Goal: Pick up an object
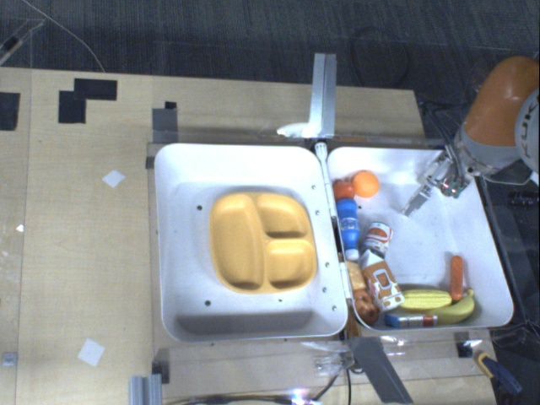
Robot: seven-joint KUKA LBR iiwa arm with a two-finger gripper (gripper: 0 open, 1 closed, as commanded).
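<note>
Two shallow white bins sit side by side on the pale wooden table [76,251]. The left bin [181,310] holds one thing — a yellow divided tray [261,241], three compartments, lying flat near the middle with nothing in it. The right bin [489,251] carries the clutter, and nearly all of it is crowded along the left wall and the near edge. An orange ball [365,183] lies toward the far left corner, just beside a red-capped item [343,189]; below that a blue-and-white bottle [349,231] lies along the wall. Next to it is a small can [377,238] with red and white on it, then an orange-and-white carton [383,285] lying tilted. Along the near edge a banana [439,306] curves around a yellow-green piece [424,297], with a marker-like stick [413,320] at the very front — red and blue ends. A reddish sausage-shaped thing [456,276] stands apart near the right side. The arm [498,112] comes in from the right, and its gripper [415,202] hangs over the bare far part of the right bin, pointing down and left, with nothing between its fingers; whether they are spread or pressed together I can't tell from here.
</note>
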